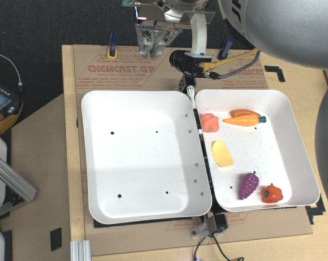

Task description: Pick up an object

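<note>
The right bin [294, 140] holds several toy foods: a pink lump [210, 122] near its left wall, an orange carrot [244, 118] at the back, a yellow piece [222, 154] in the middle, purple grapes [248, 184] and a red-orange pepper [271, 193] at the front. My gripper [151, 44] hangs high beyond the back edge of the left bin [93, 145], far from all the toys. Nothing shows between its fingers.
The grey arm fills the top right, above the right bin's back corner. A black fitting with yellow cable [194, 63] sits behind the bins' shared wall. Blue clamps [113, 47] hold the cardboard base [120, 68].
</note>
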You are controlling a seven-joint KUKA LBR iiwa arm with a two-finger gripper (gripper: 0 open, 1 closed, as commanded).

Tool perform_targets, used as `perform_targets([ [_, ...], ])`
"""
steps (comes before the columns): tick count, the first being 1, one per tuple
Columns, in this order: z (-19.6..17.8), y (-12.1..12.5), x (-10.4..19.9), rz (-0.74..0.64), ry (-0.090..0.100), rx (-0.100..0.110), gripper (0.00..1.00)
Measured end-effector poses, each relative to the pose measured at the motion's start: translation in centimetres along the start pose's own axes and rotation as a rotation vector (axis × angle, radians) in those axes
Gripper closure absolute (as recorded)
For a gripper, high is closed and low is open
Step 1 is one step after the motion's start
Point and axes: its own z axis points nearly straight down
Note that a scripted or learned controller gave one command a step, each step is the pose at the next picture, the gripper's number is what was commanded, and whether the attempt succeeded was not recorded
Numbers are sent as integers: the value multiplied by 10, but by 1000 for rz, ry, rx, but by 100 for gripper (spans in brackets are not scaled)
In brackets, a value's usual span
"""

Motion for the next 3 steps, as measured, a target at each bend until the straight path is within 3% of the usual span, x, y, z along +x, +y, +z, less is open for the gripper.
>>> perform_targets([
  [1, 107, 0, 12, 5, -8, 23, 100],
  [2, 89, 2, 12, 6, -4, 10, 100],
  [3, 200, 3, -95, 17, -12, 23, 100],
])
